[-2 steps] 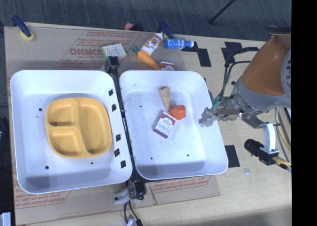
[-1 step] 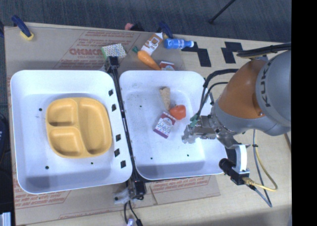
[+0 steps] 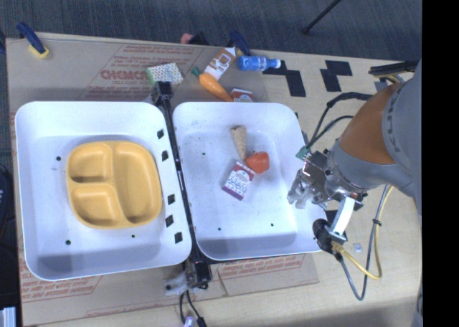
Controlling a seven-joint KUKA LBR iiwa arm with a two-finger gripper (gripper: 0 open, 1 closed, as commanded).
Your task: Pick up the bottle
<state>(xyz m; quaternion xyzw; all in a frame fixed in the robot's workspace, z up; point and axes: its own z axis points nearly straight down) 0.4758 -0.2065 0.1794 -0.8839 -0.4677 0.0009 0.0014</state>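
We're seeing the end effector (image 3: 300,195) hovering at the right bin's (image 3: 215,236) right rim; grip state we cannot tell. The bottle (image 3: 257,64), blue translucent plastic, is lying on the cardboard-covered tabletop (image 3: 107,67) behind that bin. A yellow compartmented tray (image 3: 113,183) is sitting in the left bin (image 3: 36,125).

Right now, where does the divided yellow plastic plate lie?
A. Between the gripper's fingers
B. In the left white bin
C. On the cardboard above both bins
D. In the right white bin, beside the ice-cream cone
B: the divided yellow plastic plate rests on the floor of the left white bin, with nothing else beside it.
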